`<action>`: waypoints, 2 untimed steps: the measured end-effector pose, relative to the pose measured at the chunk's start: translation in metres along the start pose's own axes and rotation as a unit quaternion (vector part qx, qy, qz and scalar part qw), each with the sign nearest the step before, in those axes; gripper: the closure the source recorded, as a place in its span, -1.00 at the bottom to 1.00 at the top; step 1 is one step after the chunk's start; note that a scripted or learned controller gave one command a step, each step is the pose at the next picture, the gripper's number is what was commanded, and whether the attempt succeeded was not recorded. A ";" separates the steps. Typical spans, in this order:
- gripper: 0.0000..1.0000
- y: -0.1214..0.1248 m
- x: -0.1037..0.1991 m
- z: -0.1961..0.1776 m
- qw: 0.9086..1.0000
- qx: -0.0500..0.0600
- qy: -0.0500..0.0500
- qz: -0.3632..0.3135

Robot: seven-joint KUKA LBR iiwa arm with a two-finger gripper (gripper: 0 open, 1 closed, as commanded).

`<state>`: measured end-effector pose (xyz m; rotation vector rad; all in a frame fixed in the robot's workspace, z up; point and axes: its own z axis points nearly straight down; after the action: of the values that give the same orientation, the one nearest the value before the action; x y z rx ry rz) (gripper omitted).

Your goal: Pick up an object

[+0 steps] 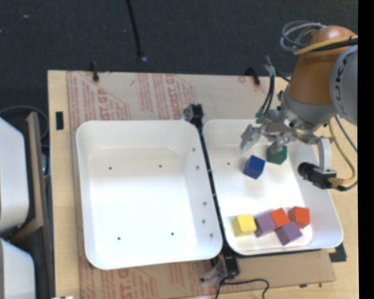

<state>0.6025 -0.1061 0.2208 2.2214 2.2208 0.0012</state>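
Two shallow white bins sit side by side on the tabletop (143, 95), which you see from above at a slant. The left bin (143, 192) is the larger one in view; the right bin (321, 226) holds all the blocks.

The grey arm with its orange band (315, 61) reaches in from the right, over the far part of the right bin. Its end effector (265, 141) hangs just above the bin floor with its fingers spread apart, one finger (249, 136) pointing left and the other beside a green block (277, 155). You cannot tell whether that finger touches the green block; nothing sits between the fingers.

A blue cube (254, 166) lies just below and between the fingers' reach, near the green block but apart from it.

Along the near edge of the right bin you find a cluster: a yellow cube (243, 224), a purple cube (264, 223), an orange cube (279, 217), a second purple cube (289, 232) and a second orange cube (301, 215), packed closely together.
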 end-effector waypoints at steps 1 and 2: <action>-1.00 0.000 0.000 0.000 1.000 0.000 0.000 0.000; -1.00 0.012 -0.044 0.123 1.000 0.006 0.000 0.002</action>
<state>0.6146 -0.1496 0.0980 2.2309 2.2233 -0.0105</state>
